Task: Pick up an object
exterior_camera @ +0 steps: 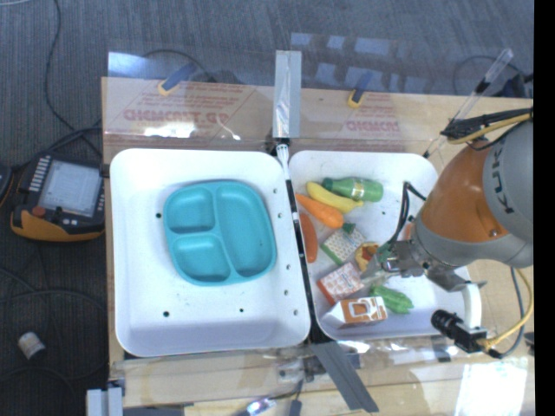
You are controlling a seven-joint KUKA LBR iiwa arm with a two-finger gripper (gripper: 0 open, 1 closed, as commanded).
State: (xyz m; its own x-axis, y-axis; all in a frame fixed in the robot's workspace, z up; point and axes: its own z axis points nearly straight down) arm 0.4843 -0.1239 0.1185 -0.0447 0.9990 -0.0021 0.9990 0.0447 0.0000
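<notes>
Looming largest from the right, the grey and orange arm (473, 211) hangs over the right bin (425, 167), and its end effector (388, 263) is down among the jumble of small things there. Whether it is open, closed or gripping something I cannot tell; the wrist hides that part.

The task asks for any one object, and every candidate lies in the right bin. Closest to the end effector are a small green piece (395, 299), an orange carton (362, 310) just in front of it near the bin's front wall, and a red-and-white packet (340, 282) beside that.

To do this step well, I judge the arm should settle on one item that stands a little apart, such as the green piece, and come straight down with room on both sides. The carton and packet are touching or nearly so, and a grasp there may catch two or nudge both away.

Counting: two white bins; one teal divided tray (221, 232) in the left bin (139, 319); one green bottle (354, 188), one yellow banana (329, 199), one orange carrot (319, 211) and one checkered green packet (340, 247) in the right. A red strip lies along the divider, too blurred to name.
</notes>
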